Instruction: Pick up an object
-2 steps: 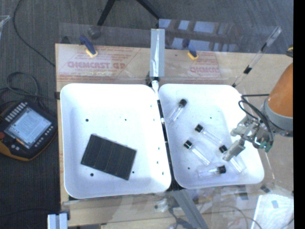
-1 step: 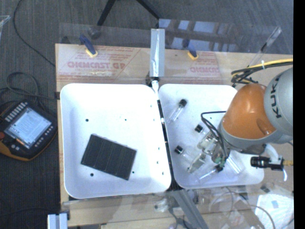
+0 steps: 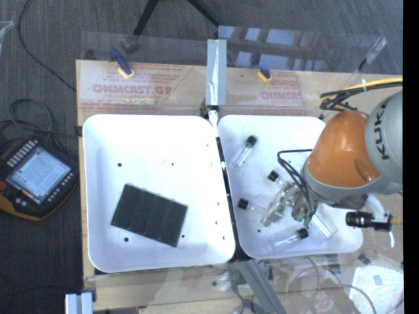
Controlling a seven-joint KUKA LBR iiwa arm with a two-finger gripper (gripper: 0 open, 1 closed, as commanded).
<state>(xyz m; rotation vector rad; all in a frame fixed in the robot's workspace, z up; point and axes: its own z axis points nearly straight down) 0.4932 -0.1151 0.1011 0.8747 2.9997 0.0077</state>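
My gripper point(image 3: 280, 207) is low inside the right bin point(image 3: 340, 244), under the arm's orange band point(image 3: 340, 150). Around it lie several small clear vials with black caps: one point(image 3: 243, 152) near the bin's far left, one point(image 3: 292, 237) near the front just below the gripper, and one point(image 3: 321, 226) to the gripper's right. Two loose black caps point(image 3: 273, 175) point(image 3: 243, 204) lie left of the gripper. A glassy piece sits right at the gripper tip; I cannot tell whether it is held. A flat dark rectangular pad point(image 3: 149, 215) lies in the left bin point(image 3: 98, 142).
The ridge between the two bins point(image 3: 224, 175) runs just left of the vials. A handheld control pendant point(image 3: 36, 177) lies on the floor at far left. Yellow and black cables point(image 3: 353, 91) run over the bench behind the arm.
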